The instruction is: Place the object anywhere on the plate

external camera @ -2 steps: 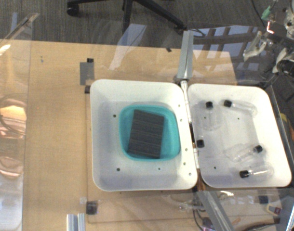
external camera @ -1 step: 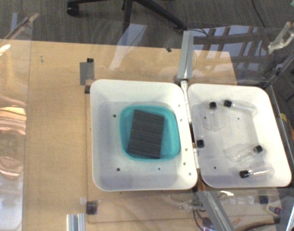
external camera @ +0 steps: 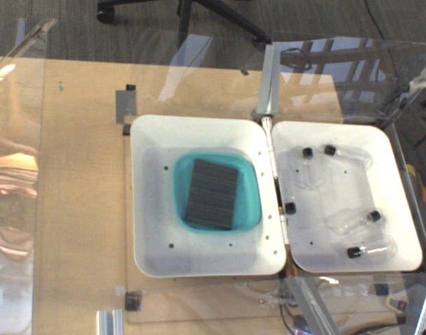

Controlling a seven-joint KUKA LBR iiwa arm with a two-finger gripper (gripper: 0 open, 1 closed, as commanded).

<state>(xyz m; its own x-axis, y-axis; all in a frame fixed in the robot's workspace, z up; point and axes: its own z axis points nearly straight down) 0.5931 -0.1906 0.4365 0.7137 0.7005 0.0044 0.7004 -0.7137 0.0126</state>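
No text, label, brand, number or sign can be read anywhere in the view: the dark ridged block (external camera: 212,195) on the teal plate (external camera: 249,211) at the centre of the frame bears none, nor do the two white bins (external camera: 150,208), the clear black-capped vials (external camera: 366,248) at the right, or the wooden tabletop (external camera: 80,208)

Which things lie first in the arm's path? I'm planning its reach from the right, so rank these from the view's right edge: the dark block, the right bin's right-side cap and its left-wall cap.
1. Right-side cap, in the right bin, towards its right wall.
2. Left-wall cap, same bin, against its left wall.
3. Dark block, lying on the teal plate in the left bin.
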